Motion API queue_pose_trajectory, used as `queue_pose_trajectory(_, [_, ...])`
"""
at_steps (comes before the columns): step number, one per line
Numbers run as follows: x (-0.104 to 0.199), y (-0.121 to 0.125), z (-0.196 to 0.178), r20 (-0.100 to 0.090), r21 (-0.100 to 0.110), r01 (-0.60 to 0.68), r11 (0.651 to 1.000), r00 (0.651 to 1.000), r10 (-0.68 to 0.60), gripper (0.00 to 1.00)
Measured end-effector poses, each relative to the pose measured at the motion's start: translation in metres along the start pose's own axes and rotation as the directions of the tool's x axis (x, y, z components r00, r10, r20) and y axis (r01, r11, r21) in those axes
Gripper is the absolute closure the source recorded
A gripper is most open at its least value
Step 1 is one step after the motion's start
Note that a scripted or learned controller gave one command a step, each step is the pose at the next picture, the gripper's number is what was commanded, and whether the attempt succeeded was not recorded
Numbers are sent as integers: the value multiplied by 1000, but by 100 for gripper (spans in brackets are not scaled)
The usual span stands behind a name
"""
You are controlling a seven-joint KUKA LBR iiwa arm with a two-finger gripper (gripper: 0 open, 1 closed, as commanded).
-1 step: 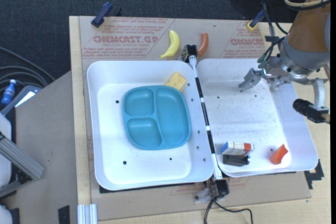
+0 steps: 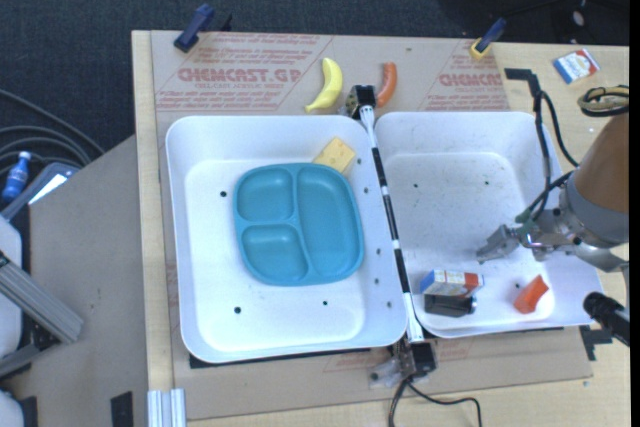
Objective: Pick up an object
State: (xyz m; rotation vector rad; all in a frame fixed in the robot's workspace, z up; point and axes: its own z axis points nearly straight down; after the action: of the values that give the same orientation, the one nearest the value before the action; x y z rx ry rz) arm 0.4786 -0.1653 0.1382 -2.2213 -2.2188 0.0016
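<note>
On the worktop [image 2: 250, 65] two shallow white bins stand side by side. The left bin [image 2: 200, 295] holds a blue divided plate [image 2: 298, 223] with three compartments, lying flat in the middle, and a small yellow block [image 2: 336, 155] just beside the plate's far right corner. The right bin [image 2: 450, 140] holds three small things near its front edge: a small box with red, white and blue print [image 2: 456, 280], a dark flat object [image 2: 449, 303] touching it on the near side, and an orange piece [image 2: 532, 295] a little apart to the right. The end effector [image 2: 497, 245] is low over the right bin, behind these objects; its fingers are spread and pinch nothing. Behind the bins a yellow banana [image 2: 326, 86] and an orange carrot-like piece [image 2: 386, 84] lie on the worktop.
</note>
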Motion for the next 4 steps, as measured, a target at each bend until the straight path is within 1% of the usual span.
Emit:
queue_pose_trajectory(1, [66, 0, 51, -1, 1, 2, 1000, 1000, -2, 0])
queue_pose_trajectory(2, [66, 0, 42, 0, 0, 1, 1000, 1000, -1, 100])
queue_pose_trajectory(3, [114, 88, -47, 0, -3, 2, 1000, 1000, -2, 100])
queue_pose_trajectory(4, [114, 88, -47, 1, -1, 2, 1000, 1000, -2, 0])
